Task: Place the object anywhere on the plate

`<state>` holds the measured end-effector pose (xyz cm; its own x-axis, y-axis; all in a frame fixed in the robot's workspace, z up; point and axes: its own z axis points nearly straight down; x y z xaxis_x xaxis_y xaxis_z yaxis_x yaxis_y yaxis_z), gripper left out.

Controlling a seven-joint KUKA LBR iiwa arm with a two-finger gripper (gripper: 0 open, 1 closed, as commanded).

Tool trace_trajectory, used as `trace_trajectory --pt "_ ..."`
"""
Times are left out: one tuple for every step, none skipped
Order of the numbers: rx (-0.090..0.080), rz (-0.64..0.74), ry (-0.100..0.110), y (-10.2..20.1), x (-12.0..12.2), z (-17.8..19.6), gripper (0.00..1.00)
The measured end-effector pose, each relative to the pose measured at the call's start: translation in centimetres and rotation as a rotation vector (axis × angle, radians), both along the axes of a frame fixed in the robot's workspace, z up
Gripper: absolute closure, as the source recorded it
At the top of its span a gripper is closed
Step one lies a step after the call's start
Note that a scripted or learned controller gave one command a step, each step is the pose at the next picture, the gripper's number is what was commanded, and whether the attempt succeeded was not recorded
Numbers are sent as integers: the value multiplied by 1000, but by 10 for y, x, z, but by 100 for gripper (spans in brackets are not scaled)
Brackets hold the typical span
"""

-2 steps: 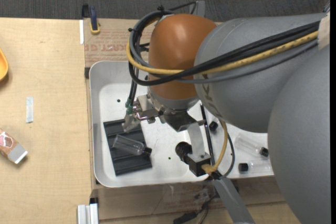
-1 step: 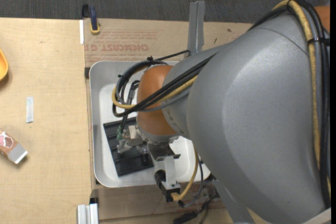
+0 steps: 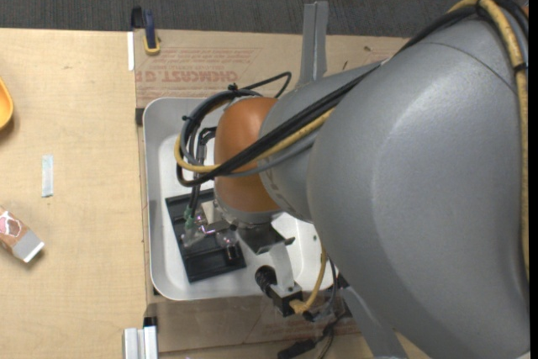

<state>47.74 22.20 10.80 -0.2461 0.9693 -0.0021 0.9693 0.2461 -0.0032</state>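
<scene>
My grey arm reaches in from the right and covers most of the view. Its orange band (image 3: 244, 151) hangs over the white bin (image 3: 160, 181). Below the band, my gripper (image 3: 208, 244) points down into the bin's near half, its black body low over the bin floor. A rounded white surface (image 3: 296, 238) shows just right of the gripper, under the arm; I cannot tell whether it is the plate. The arm hides most of the bin's inside.
On the wooden bench left of the bin lie a small pale strip (image 3: 47, 176), a wrapped bar (image 3: 18, 236) and the edge of an orange thing (image 3: 4, 109). A metal post (image 3: 313, 38) and a clamp (image 3: 148, 31) stand behind the bin.
</scene>
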Motion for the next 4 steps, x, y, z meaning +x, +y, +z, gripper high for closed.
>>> trace_trajectory --pt "0 152 0 -3 0 85 0" --pt "-2 150 1 -5 1 93 100" --pt "-2 150 2 -5 1 93 0" --pt "-5 148 3 -6 2 101 100"
